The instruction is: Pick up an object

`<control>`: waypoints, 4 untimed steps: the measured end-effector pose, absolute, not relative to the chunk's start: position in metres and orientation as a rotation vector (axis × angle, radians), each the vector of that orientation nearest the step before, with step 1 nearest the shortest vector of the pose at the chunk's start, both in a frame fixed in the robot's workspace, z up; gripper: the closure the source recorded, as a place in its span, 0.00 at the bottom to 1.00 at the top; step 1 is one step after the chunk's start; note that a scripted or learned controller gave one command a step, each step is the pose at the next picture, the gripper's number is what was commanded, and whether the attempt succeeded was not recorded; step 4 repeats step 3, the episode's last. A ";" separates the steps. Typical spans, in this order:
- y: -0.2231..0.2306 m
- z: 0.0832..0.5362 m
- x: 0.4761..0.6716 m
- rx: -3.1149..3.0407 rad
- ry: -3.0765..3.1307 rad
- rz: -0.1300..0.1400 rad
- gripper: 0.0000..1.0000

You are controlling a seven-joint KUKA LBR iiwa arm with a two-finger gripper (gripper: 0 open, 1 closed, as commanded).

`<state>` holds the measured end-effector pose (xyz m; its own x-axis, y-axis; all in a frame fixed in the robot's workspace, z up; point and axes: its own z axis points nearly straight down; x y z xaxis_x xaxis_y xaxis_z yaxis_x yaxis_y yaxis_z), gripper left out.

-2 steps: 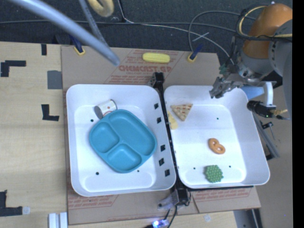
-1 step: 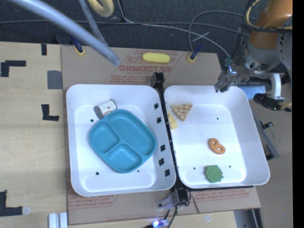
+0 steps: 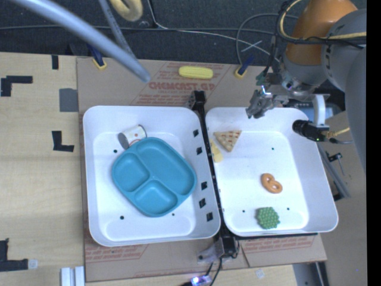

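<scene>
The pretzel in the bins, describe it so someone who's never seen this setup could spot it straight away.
Find the right-hand white bin, the one nearer the robot arm. The pretzel lies near its middle, a small orange-brown twisted loop. Its neighbours differ plainly: a tan waffle-patterned wedge towards the bin's far left corner, and a bumpy green lump near its front edge.

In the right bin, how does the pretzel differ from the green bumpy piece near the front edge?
The pretzel is orange-brown, while the green bumpy piece is bright green. The pretzel is a looped shape with holes; the green piece is a solid, knobbly lump. The pretzel lies near the middle of the right bin; the green piece lies closer to its front wall. Both are small, lie flat on the bin floor and sit apart from the claw.
</scene>
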<state>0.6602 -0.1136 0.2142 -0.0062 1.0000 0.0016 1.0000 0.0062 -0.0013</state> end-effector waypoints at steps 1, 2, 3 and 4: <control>-0.057 0.226 0.659 -2.212 -2.228 -0.001 1.00; 0.007 0.226 0.652 -2.212 -2.227 0.001 1.00; 0.065 0.214 0.648 -2.212 -2.226 0.003 1.00; 0.065 0.214 0.648 -2.212 -2.226 0.003 1.00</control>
